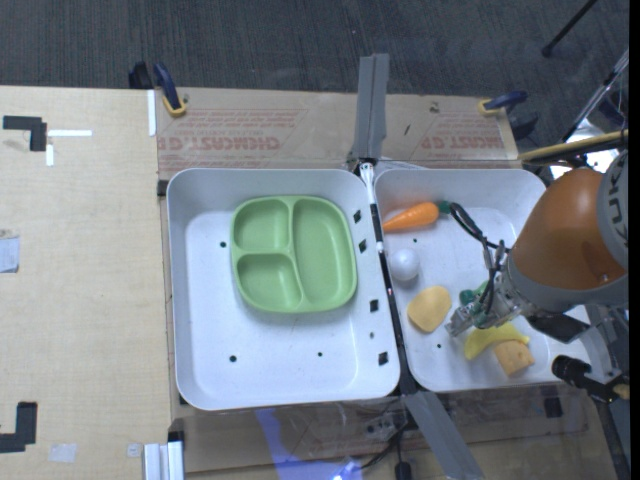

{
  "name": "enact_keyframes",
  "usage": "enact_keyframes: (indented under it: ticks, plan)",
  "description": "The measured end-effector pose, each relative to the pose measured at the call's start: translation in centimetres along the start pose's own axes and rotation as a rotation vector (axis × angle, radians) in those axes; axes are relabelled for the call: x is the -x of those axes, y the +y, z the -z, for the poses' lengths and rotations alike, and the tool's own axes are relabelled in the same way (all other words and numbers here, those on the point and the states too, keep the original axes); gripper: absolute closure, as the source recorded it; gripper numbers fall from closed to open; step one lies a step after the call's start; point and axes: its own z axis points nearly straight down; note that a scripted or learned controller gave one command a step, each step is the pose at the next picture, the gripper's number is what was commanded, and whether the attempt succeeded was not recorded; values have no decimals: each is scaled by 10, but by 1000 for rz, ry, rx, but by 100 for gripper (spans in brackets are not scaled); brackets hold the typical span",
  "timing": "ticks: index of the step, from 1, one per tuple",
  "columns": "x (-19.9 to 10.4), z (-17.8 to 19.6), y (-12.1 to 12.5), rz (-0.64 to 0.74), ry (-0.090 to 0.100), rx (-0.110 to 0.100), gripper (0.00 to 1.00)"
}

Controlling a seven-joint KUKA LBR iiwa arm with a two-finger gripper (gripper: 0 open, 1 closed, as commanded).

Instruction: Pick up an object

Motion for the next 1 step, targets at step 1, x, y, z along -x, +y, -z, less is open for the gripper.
enact_keyframes:
  ticks: [1]
  plan:
    - [-43, 91, 72, -120, -2, 0, 100]
